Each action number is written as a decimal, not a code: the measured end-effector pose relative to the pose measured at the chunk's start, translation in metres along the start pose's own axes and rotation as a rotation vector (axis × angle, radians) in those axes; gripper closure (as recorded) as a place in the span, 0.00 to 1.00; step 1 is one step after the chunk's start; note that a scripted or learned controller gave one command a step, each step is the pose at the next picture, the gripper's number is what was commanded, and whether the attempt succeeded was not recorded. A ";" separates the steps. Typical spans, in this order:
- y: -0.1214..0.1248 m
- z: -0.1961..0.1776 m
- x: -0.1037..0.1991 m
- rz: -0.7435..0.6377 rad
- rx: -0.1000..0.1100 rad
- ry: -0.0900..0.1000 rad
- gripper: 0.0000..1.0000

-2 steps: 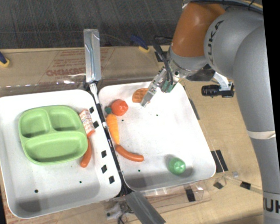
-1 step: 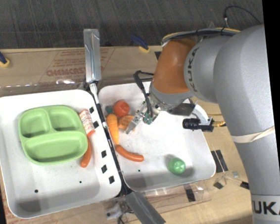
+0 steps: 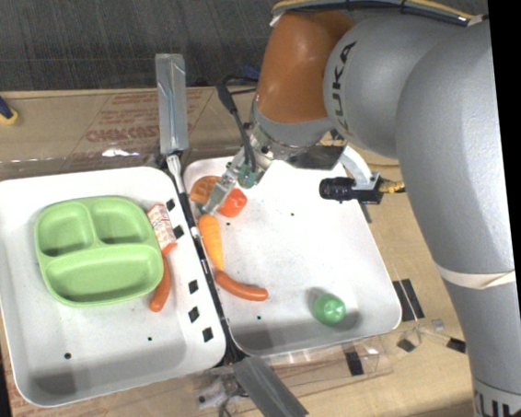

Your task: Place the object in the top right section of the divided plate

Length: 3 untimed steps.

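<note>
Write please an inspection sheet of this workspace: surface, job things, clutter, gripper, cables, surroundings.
Surface: two white bins, left bin and right bin, side by side.
Job's things: green divided plate in the left bin; its sections hold nothing.
Clutter: carrot, sausage, green ball in the right bin; another sausage and a small packet beside the plate.
Gripper: gripper low over an orange-red item; hold unclear.
Cables: black cable near the wrist.
Surroundings: cardboard under the bins.

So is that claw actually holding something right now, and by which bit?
Cannot be told. The gripper sits right over a small red-orange object in the right bin, but the contact itself is hidden.
</note>
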<state>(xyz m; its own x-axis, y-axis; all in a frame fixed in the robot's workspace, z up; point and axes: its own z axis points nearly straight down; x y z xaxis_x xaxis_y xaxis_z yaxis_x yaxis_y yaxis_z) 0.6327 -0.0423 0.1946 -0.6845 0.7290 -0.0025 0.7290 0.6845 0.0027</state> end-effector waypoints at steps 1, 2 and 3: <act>0.000 -0.008 0.000 -0.005 0.003 0.002 1.00; -0.064 0.096 -0.019 0.204 0.007 0.005 1.00; 0.007 0.001 0.000 0.055 0.001 0.001 1.00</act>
<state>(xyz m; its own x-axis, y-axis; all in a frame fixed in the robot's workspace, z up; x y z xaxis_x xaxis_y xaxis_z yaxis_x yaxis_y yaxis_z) 0.6378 -0.0375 0.1937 -0.6435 0.7655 -0.0013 0.7655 0.6435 0.0015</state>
